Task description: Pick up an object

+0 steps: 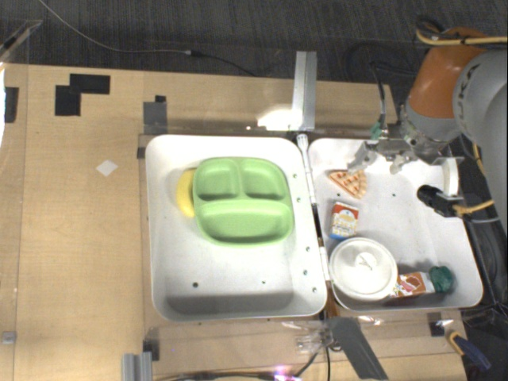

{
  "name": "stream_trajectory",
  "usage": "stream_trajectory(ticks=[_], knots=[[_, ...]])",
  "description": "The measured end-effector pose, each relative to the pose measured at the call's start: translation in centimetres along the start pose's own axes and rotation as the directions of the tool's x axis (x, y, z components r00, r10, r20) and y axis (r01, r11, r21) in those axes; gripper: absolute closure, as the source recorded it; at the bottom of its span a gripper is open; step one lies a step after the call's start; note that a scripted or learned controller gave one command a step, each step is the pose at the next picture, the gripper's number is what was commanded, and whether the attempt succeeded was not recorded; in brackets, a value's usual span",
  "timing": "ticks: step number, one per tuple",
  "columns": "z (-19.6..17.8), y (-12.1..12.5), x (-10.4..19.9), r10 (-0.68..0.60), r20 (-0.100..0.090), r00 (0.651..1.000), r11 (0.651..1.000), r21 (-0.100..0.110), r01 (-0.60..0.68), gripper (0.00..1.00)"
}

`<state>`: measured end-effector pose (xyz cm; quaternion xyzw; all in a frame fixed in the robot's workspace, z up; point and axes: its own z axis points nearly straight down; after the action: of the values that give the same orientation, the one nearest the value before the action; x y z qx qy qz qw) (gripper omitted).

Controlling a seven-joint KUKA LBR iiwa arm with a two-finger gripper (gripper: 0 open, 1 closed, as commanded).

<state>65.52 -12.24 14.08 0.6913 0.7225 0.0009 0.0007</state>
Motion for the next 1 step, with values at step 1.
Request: stream_trajectory(ticks=[1], knots=[[5.44, 0.10, 2.33, -0.035, 0.002, 0.999, 0.999, -0.004, 0.035, 0.00]])
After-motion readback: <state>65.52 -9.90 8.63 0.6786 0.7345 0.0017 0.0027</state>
